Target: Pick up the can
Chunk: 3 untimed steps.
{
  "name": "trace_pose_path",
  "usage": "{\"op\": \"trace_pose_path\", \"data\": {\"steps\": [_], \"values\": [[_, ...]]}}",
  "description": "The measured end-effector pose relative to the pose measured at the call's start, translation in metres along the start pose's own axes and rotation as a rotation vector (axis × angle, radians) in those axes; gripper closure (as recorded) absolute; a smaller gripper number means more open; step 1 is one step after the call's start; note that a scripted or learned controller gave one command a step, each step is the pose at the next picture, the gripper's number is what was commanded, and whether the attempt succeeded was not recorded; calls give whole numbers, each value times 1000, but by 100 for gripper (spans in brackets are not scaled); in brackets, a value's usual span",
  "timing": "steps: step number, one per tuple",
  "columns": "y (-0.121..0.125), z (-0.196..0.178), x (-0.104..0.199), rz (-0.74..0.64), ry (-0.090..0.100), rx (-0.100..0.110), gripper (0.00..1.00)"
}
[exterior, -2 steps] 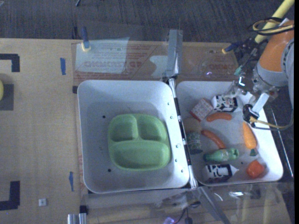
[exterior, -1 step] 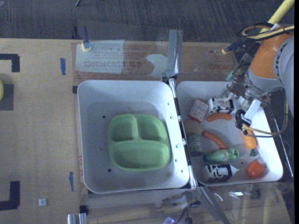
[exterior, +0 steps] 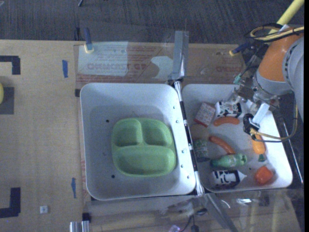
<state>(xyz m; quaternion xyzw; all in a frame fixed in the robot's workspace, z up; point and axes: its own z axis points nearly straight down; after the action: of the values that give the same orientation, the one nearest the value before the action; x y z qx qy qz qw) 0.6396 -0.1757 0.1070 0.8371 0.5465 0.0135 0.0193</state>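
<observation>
**Can at left wall of right bin; gripper over far right corner**

Gripper (exterior: pixel 249 111) hangs over the far right part of the right bin (exterior: pixel 285 178), below the orange band of the arm (exterior: pixel 274 64). Cables and dark fittings crowd the tool end. From this slant I cannot tell whether it is parted or closed, and nothing can be seen gripped in it.

The can (exterior: pixel 201 150) is probably the dull grey-green cylinder close against the left wall of the right bin, about midway along it. The view is soft there, so the identification is tentative. It sits well apart from the gripper.

Items lying between and around:
- Orange carrot-shaped piece (exterior: pixel 222 144) just beside the can, on its right, lying aslant.
- Green bottle-shaped piece (exterior: pixel 230 160) on its side, near the can toward the front.
- Black-and-white patterned item (exterior: pixel 226 177) at the front edge.
- Small red-and-white box (exterior: pixel 205 114) toward the back, near the left wall.
- Second black-and-white item (exterior: pixel 228 109) and an orange sausage-shaped piece (exterior: pixel 226 121) just beside the gripper, on its left.
- Orange-red pepper-like piece (exterior: pixel 263 175) in the front right corner.
- Small orange piece (exterior: pixel 259 145) by the right wall, below the gripper.

The left bin (exterior: pixel 91 178) holds a green divided plate (exterior: pixel 143 147), lying flat near its middle. Both bins sit on the bench (exterior: pixel 38 144).
</observation>
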Motion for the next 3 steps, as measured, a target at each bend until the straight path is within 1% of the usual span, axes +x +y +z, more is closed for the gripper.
{"op": "trace_pose_path", "data": {"steps": [1,2,3], "values": [[18,-1,-1,-7,4,22,0],[21,-14,0,-10,2,13,100],[18,-105,40,94,-4,45,100]]}}
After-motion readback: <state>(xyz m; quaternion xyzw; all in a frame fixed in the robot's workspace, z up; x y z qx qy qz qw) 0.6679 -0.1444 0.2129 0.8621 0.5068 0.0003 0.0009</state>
